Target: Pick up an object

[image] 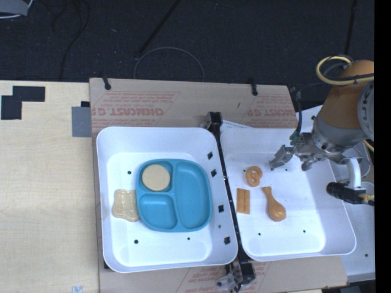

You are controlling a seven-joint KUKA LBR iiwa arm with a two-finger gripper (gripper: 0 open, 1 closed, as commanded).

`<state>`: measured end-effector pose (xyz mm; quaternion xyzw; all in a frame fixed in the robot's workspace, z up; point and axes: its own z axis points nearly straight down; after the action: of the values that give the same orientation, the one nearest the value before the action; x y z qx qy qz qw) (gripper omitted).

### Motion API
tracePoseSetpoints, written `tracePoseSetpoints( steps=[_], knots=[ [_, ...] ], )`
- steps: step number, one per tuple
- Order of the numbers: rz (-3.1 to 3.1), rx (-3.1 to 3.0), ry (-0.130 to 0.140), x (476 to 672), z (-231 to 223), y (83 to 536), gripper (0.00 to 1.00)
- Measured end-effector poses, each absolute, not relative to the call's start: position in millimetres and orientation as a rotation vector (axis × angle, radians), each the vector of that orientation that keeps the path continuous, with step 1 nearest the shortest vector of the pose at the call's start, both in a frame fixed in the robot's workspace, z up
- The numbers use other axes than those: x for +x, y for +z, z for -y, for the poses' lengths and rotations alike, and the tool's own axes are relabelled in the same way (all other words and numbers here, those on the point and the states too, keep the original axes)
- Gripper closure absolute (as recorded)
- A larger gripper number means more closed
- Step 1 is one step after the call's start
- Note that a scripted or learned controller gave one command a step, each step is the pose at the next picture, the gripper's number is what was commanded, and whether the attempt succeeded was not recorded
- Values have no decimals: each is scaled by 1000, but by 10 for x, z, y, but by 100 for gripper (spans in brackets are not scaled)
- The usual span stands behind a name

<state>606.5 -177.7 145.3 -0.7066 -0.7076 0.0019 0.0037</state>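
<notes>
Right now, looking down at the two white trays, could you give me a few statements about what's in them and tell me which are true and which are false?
1. The blue divided plate lies in the left bin. True.
2. A round tan cookie sits in one of the plate's compartments. True.
3. The pretzel lies on the blue plate. False: it lies on the floor of the right bin, beside the drumstick.
4. The robot's hand is over the left bin. False: it is over the right bin, near its upper edge.
5. A pale waffle piece lies beside the plate's left edge. True.
6. The drumstick is between the hand's fingers. False: it lies apart from the hand.
</notes>
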Motion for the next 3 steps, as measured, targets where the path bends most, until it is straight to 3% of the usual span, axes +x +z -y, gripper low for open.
tracePoseSetpoints(
  steps=[1, 2, 3],
  knots=[
    [2218, -2218, 5, 6058, 1763, 921, 0],
    [2218, -2221, 3, 6064, 1771, 1050, 100],
    [2218, -2227, -1, 6020, 1811, 1490, 100]
  ],
)
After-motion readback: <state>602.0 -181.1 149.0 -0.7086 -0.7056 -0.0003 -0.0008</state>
